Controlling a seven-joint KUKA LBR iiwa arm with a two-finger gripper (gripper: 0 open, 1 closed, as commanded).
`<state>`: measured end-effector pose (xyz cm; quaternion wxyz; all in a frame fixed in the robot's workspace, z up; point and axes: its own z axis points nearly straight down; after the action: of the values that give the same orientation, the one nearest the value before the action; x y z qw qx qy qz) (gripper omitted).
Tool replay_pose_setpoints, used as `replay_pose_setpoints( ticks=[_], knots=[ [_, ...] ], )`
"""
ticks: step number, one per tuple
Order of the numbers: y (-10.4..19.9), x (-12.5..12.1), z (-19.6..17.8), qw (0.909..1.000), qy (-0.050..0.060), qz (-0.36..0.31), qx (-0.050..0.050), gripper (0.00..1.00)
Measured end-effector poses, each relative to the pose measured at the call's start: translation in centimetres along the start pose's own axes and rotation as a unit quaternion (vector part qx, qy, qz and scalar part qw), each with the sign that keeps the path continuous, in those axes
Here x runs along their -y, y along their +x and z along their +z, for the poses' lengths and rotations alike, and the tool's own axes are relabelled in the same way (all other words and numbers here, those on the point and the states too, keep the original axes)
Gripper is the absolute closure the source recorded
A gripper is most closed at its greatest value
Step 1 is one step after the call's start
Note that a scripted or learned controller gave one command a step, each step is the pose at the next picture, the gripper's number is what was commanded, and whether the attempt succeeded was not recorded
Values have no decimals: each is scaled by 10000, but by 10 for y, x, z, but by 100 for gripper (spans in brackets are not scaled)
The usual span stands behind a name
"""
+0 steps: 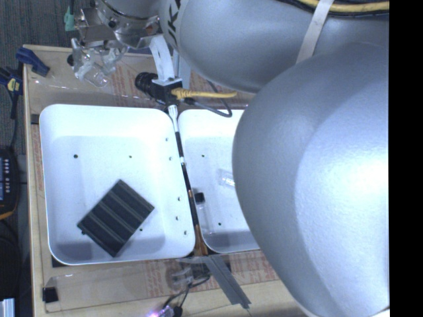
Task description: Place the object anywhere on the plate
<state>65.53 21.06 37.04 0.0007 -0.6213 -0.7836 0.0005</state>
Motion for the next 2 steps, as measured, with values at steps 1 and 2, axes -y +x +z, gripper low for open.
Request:
replay_pose_setpoints(
  ticks=[1,2],
  knots=[
    [-6,76,37,9872,21,-1594,0,100],
    [7,72,60,8641,13,-5033,5,100]
  ],
)
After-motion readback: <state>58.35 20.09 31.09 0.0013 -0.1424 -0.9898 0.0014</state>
